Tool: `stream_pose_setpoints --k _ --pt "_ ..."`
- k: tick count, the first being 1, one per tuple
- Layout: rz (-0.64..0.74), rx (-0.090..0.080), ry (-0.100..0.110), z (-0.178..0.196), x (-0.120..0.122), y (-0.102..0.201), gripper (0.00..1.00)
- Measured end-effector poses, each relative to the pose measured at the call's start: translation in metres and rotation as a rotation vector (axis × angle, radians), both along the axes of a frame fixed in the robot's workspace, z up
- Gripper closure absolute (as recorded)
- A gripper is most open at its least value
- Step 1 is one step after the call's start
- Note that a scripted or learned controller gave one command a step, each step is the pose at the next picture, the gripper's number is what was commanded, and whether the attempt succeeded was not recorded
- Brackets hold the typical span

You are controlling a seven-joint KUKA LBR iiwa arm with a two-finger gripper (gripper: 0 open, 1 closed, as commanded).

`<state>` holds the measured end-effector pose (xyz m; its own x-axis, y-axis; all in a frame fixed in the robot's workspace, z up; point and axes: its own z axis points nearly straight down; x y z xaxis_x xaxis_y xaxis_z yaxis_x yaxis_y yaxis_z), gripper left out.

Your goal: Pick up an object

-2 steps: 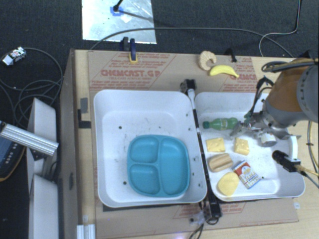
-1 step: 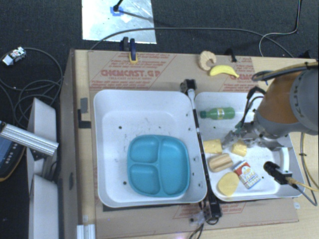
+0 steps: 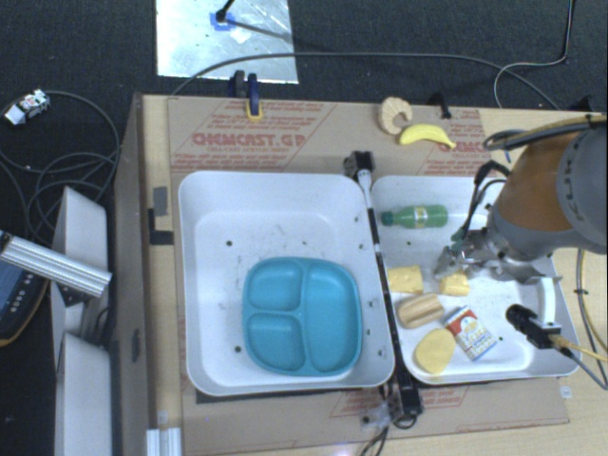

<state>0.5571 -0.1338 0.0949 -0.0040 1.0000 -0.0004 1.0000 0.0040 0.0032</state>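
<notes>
Robotics lab, 2 white bins on a cardboard-covered bench, loose cables on dark carpet

Blue divided plate, white bins, green bottle, yellow cheese wedges, tan bread roll, red-and-white carton, yellow banana, orange-banded grey arm.
</notes>
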Motion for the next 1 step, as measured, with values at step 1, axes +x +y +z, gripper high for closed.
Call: stream_pose_setpoints --k 1 --pt "0.000 0.001 -0.001 0.0964 0.0120 0.0874 1.00"
